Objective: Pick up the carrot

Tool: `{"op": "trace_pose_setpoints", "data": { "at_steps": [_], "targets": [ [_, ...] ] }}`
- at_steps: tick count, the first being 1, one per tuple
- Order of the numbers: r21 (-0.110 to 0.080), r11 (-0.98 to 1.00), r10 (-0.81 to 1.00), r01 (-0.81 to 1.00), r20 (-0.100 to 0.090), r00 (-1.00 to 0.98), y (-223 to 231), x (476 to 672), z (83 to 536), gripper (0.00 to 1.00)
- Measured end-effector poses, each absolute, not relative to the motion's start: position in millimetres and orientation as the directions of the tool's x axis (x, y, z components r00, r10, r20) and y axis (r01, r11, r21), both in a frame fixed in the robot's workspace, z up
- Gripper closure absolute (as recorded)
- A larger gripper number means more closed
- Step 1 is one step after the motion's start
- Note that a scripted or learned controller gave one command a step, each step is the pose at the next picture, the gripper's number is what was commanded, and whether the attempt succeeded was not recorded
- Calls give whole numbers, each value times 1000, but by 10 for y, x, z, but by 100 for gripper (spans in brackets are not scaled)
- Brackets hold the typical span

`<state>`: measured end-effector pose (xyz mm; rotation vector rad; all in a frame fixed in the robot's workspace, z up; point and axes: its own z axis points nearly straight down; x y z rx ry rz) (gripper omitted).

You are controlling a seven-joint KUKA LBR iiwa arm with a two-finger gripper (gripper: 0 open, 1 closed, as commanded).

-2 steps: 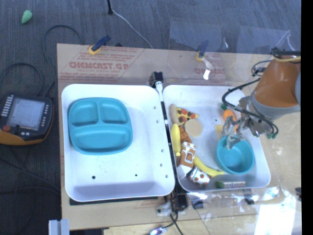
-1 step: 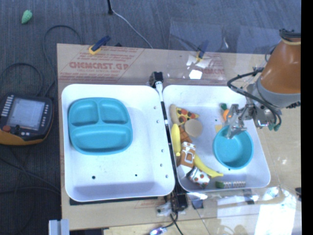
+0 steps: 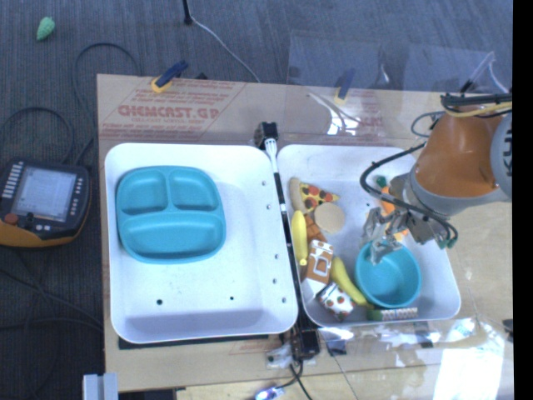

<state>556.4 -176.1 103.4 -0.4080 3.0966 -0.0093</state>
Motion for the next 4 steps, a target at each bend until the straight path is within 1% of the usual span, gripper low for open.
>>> {"op": "trace_pose_setpoints", "data": {
  "at_steps": [1,2,3,4],
  "targets": [
    [-12,966,-259,-259,-22,-966,-1753,5589,1144,100],
    [-1,937,-350,-350,-4,-937,-1493,5450,1472,100],
    [-29,911,-412,-411,-50,-910,-1740,5433,995,100],
    [-26,793,-609,-608,-40,-792,-1862,5433,977,100]
  ]
}}
